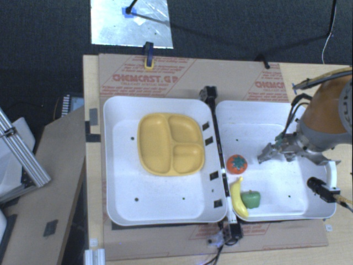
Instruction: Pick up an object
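The gripper (267, 154) was low over the floor of the right bin (259, 117), its grey fingers reaching toward the left of the camera view; whether it was released or clenched I cannot tell, and no object showed in it. Behind it the arm (325, 117) came in from the right, with the orange band above the wrist and dark cables hanging along it.

Three toy foods were in the same bin, all to the left of and nearer to the camera than the gripper. A red tomato (237, 163) with a green stem patch on top was the closest one, a short way to the left of the tip and not touching it. Being round, it had no clear long axis. Nearer to the front wall lay a yellow banana (239, 199), curved, with its long axis running from front to back along the divider between the bins. Its back end pointed toward the tomato. A green pepper (251, 199) lay just beside the banana on its right side and seemed to touch it; which way it pointed I cannot tell.

The left bin (124, 203) held a yellow plate (170, 143) with three compartments. Both bins stood on a cardboard sheet (165, 73) with red print
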You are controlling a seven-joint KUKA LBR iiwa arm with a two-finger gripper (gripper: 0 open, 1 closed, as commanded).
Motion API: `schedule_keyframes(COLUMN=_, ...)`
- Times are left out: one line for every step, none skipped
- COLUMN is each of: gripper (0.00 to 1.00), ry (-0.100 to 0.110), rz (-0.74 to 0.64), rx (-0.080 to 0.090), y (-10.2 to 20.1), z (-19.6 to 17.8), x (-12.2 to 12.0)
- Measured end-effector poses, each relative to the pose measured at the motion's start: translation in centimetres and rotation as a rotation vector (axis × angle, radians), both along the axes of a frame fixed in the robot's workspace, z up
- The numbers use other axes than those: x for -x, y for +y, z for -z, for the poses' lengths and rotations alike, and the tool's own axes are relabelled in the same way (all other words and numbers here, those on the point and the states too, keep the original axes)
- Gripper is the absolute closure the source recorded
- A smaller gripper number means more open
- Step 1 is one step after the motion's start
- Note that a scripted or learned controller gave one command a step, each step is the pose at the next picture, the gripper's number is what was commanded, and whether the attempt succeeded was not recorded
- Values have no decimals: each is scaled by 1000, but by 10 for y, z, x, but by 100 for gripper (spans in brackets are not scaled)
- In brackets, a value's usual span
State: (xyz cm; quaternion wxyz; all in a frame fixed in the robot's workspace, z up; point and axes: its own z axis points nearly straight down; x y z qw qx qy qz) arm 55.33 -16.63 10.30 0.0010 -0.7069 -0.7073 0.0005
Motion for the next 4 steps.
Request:
schedule_keyframes(gripper=100, ry=-5, rz=0, rx=2, y=-1, z=-13, x=-2)
schedule_keyframes(gripper=100, ry=-8, rz=-3, rx=3, y=-5, z=-58, x=-7)
schedule_keyframes(gripper=100, ry=-10, rz=-4, rx=3, y=1, z=-120, x=-7)
schedule_keyframes(gripper=100, ry=-9, rz=-4, rx=3, y=1, z=-161, x=-9)
